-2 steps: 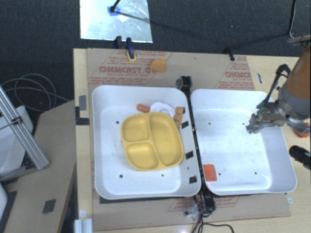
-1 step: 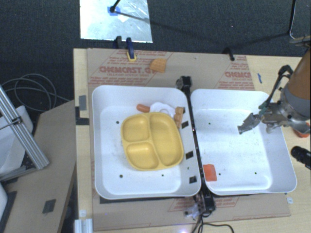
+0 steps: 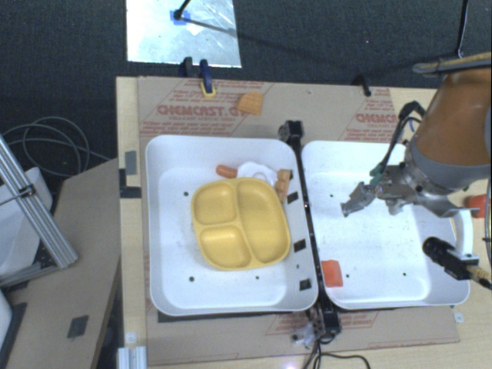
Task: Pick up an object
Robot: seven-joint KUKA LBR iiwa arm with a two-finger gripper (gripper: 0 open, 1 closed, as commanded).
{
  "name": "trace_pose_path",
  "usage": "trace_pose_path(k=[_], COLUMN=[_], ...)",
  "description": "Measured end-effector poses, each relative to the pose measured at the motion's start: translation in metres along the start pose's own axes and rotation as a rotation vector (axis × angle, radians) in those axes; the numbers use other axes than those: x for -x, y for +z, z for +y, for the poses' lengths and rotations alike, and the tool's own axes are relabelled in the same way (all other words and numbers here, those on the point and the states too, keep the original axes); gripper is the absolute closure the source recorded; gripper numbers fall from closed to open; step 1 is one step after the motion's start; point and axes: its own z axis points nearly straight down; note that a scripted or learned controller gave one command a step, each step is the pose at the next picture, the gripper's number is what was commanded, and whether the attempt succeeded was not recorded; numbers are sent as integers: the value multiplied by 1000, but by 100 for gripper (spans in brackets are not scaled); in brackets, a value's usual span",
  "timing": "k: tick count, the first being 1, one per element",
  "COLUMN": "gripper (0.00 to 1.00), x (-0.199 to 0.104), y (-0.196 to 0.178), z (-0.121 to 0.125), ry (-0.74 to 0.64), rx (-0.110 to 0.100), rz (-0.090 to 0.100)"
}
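Grip on the small orange block (image 3: pixel 331 273), which lies near the right bin's (image 3: pixel 388 287) lower left corner, apart from the gripper (image 3: pixel 355 203) (open or closed, I cannot tell), should be easy across its flat sides, since it looks light and stiff.

Glossy yellow plastic tray (image 3: pixel 240 224), smooth white bins (image 3: pixel 165 206).

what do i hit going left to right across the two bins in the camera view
yellow plate → orange block → end effector; the small bits behind the plate overlap it, so i left them out
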Motion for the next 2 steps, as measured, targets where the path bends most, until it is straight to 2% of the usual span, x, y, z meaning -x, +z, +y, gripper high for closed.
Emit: trace_pose_path(k=[1, 2], gripper=[0, 0], x=[72, -18], y=[-51, 28], z=[15, 6], ry=[17, 1], rx=[6, -8], rz=[-8, 1])
